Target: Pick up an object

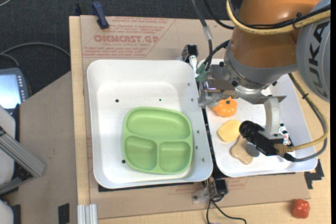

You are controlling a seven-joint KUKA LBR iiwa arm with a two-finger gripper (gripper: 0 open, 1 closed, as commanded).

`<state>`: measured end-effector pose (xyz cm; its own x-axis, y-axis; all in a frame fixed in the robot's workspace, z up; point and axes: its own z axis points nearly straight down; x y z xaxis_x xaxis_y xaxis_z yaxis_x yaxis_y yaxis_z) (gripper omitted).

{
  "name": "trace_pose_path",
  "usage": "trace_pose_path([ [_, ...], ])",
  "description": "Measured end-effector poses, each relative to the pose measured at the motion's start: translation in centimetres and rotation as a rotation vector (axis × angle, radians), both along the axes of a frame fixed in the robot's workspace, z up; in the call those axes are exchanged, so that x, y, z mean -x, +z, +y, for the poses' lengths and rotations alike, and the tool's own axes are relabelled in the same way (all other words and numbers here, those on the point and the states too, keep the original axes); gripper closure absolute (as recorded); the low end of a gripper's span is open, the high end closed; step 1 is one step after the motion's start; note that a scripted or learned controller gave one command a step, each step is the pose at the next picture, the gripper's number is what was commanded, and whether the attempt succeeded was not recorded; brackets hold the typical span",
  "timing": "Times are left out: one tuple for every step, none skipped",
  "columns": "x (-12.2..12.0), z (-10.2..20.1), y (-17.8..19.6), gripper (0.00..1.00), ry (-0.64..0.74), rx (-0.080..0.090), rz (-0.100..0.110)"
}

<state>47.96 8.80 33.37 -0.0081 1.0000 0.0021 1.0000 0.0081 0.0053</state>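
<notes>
From the camera view above, a brown tabletop (131, 39) printed with red lettering carries two shallow white bins side by side, with dark carpet and loose cables on the floor behind it. The left bin (105, 86) holds a green divided plate (157, 140) towards its near side. The right bin (302, 113) holds an orange pumpkin-like toy (226, 108), a yellow piece (229, 130) just below it, and a tan bread-shaped piece (242, 153) near the front edge. A small red object (300, 208) sits on the tabletop outside the bins, at the front right. The grey arm (273, 23), its orange band uppermost, bends down over the right bin; the claw (220, 93) hangs just above the orange toy, and I cannot tell its state
</notes>
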Motion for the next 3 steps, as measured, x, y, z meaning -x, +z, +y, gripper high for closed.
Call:
trace_pose_path([
  [-0.1,-4.3,13.9,1.0,-0.01,0.0,-0.013],
  [-0.3,-1.9,0.2,1.0,-0.007,0.004,0.019],
  [0.0,7.2,9.7,1.0,0.004,-0.004,-0.005],
])
